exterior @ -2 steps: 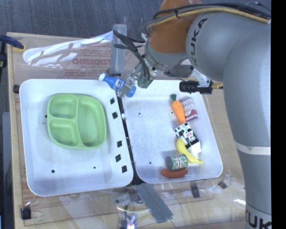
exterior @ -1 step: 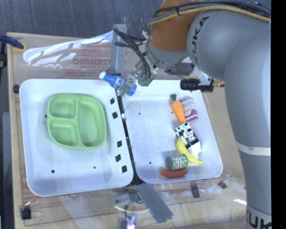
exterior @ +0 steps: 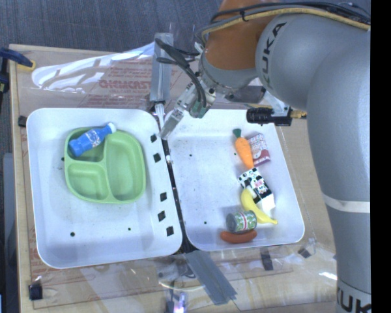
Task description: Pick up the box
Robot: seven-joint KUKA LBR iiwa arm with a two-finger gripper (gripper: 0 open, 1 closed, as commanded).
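The box (exterior: 255, 185) is a small carton with black and white patches, lying in the right bin (exterior: 208, 175) near its right wall, between a carrot (exterior: 244, 150) and a banana (exterior: 254, 207). My gripper (exterior: 171, 119) hangs over the far left corner of the right bin, close to the divider between the bins. It is well to the left of the box and farther back, with nothing seen in it. The grey arm hides the bench to the right.
A red and white packet (exterior: 260, 147) lies beside the carrot. A small can (exterior: 241, 222) and a sausage (exterior: 238, 237) sit at the right bin's near edge. The left bin (exterior: 45, 207) holds a green divided plate (exterior: 107, 168) with a blue bottle (exterior: 91, 139).
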